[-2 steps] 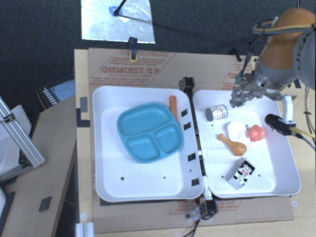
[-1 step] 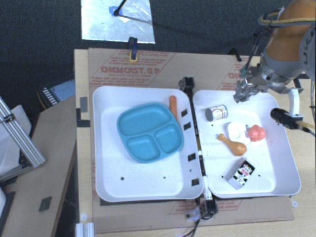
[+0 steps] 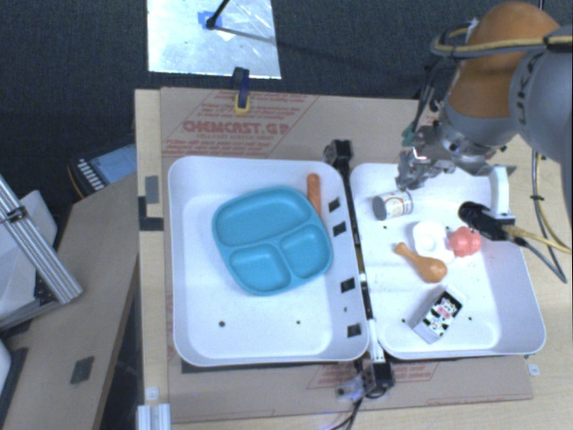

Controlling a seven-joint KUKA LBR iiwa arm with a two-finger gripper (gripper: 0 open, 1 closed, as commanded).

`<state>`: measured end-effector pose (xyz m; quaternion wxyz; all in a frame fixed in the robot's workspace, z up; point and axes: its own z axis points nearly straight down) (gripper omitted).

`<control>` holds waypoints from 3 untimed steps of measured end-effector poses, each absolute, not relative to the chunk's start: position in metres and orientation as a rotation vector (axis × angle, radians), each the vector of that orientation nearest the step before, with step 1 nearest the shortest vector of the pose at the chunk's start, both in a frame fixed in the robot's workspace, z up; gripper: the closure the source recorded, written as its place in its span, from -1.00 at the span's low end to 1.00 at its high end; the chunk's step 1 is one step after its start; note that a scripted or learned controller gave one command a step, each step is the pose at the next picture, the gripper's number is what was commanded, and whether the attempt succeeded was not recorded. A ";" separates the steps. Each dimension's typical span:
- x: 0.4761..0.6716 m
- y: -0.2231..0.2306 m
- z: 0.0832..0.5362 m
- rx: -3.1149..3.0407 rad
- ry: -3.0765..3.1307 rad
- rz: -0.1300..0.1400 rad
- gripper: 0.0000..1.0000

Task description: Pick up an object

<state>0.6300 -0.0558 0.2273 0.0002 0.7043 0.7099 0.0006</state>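
The gripper (image 3: 414,170) hangs just above the small can (image 3: 392,207), which lies on its side near the divider in the right bin (image 3: 510,330). I cannot tell how the jaws stand. The can looks light, stiff and prone to roll; I'd pinch it across its round middle.

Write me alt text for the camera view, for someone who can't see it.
A grey arm's gripper hangs over a small jar in the right bin, beside toy food and a small black-and-white box. The left bin holds a blue divided plate.
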 end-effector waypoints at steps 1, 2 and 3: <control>0.621 -0.005 0.238 2.211 2.232 0.004 1.00; 0.616 0.045 0.226 2.212 2.233 0.003 1.00; 0.606 0.101 0.216 2.212 2.234 0.002 1.00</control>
